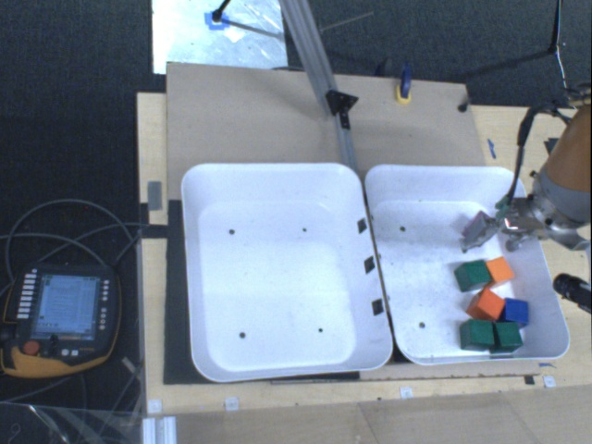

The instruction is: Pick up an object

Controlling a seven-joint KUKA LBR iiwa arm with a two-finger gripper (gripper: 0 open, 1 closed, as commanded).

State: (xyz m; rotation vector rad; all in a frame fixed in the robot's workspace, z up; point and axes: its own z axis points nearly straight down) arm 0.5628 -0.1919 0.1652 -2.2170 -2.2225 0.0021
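Observation:
Several small blocks lie in the near right corner of the right bin (pixel 416 188): a green block (pixel 473 275), an orange block (pixel 500 268), a larger orange block (pixel 487 303), a blue block (pixel 515 312) and two green blocks (pixel 476 334) side by side against the front wall. My gripper (pixel 495 237) hangs over the right bin, just behind the green and orange blocks and apart from them. Its fingers stand open with nothing between them. The grey arm with the orange band comes in from the right edge.
The left bin (pixel 277 170) sits directly beside the right one, sharing a middle rim. A slanted metal pole (pixel 314 54) crosses behind the bins. A teach pendant (pixel 60 317) with cables lies on the floor at the left.

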